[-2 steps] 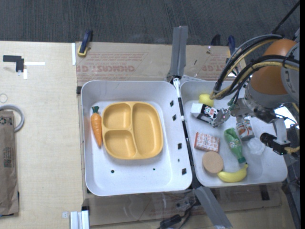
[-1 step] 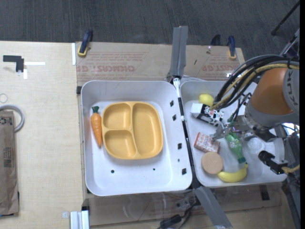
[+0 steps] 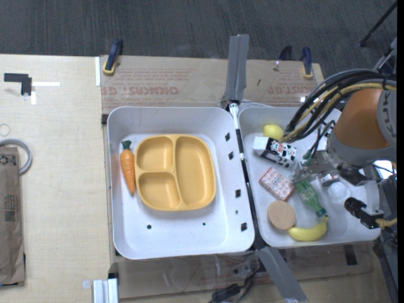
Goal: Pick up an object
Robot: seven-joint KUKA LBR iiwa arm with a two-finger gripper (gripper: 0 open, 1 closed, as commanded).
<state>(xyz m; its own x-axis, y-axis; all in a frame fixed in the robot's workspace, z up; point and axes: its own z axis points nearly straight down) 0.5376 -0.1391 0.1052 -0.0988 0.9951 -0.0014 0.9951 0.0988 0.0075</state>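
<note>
Bins [image 3: 120,188]: smooth white plastic, slight sheen. Divided tray [image 3: 175,172]: matt yellow plastic. Counter [image 3: 57,169]: pale matt wood. Backing sheet [image 3: 170,81]: brown cardboard.

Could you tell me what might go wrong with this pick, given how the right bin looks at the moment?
1. The claw is low over the green bottle, which lies close to the red-patterned packet, round cracker and banana; it may nudge or catch a neighbour.
2. The bottle lies tilted, so it could slip out.
3. The arm's cables hang over the right bin and might snag.
</note>
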